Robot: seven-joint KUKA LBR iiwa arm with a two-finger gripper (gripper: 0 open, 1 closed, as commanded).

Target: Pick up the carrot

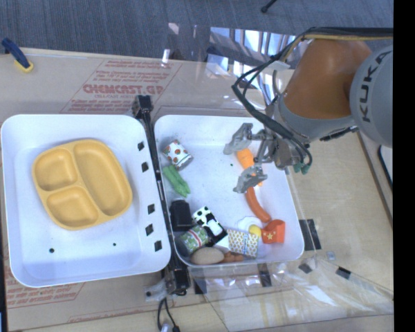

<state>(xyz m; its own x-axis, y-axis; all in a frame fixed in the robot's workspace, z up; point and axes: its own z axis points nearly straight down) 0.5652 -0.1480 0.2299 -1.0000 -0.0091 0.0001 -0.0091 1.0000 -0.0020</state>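
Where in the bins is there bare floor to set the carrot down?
Left bin: bare floor around the yellow divided plate. Right bin: open patch between the green pod and carrot beside the gripper. Near end crowded with toys.

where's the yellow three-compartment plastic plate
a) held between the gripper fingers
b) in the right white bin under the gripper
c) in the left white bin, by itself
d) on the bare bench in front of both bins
c: the yellow three-compartment plastic plate lies flat in the left white bin, while the two-finger gripper hangs over the right white bin beside the orange carrot.
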